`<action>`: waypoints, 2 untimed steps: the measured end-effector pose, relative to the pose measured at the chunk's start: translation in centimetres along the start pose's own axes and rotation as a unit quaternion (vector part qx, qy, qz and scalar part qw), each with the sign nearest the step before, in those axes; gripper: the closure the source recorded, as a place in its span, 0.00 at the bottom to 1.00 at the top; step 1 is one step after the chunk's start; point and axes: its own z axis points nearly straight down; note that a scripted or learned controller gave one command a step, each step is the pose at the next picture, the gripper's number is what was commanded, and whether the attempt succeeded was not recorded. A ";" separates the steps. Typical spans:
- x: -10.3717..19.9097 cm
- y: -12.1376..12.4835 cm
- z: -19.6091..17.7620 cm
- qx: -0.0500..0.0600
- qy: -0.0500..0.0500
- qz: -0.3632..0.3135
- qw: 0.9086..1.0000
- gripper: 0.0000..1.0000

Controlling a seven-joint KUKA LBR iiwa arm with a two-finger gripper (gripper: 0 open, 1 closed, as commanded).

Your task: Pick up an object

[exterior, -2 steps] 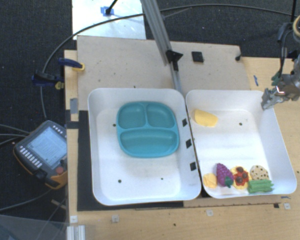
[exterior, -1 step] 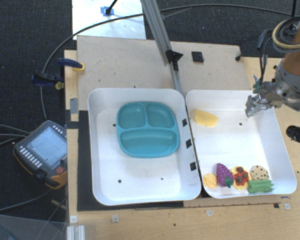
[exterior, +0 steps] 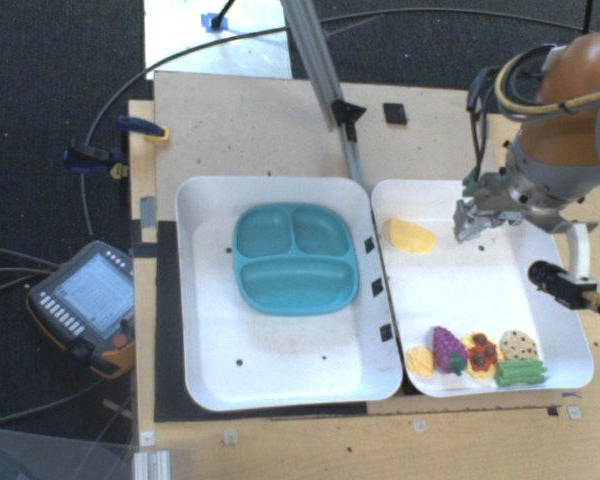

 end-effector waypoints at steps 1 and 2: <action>5.3 -0.9 1.4 0.001 0.000 0.000 1.000 1.00; 11.0 -1.3 0.6 0.000 0.001 -0.001 1.000 1.00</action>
